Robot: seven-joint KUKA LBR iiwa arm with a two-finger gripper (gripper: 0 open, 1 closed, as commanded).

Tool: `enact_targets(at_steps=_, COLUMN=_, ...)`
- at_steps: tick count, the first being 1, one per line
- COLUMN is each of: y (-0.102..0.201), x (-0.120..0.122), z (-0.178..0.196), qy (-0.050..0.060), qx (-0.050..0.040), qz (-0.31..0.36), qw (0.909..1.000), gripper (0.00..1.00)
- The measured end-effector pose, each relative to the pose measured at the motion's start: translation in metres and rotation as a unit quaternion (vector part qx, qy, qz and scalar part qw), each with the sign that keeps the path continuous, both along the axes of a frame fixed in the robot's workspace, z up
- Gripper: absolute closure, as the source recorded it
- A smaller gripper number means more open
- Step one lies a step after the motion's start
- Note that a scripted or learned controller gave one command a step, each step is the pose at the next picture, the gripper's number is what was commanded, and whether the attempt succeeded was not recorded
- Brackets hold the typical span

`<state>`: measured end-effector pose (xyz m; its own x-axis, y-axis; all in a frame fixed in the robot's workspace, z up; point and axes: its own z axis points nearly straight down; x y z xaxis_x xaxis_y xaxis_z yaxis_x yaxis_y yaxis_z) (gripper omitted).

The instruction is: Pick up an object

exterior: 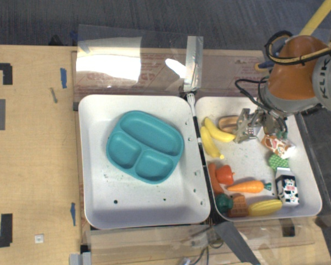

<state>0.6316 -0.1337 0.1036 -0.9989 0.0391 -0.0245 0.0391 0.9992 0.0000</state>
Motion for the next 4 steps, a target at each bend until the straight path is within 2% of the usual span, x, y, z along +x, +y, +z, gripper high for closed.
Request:
enact_targets(at_steps=1, y=-0.091, x=0.015, z=-0.015, qy=0.008, qx=-0.0012, qz=0.089, qw=0.996, gripper=1.0)
enact_targets(at_steps=2, y=-0.089, x=0.032, z=-0.017, qy=0.023, qx=0.0033, qz=0.187, qw=0.9822, gripper=1.0)
enact_targets(at_steps=3, y=-0.09, x=0.033, z=-0.004, qy=0.02, qx=0.003, qz=0.185, qw=0.9825, gripper=1.0)
enact_targets(at_steps=4, y=-0.086, x=0.037, z=-0.016, qy=0.01, qx=-0.0004, qz=0.217, qw=0.9761, gripper=1.0)
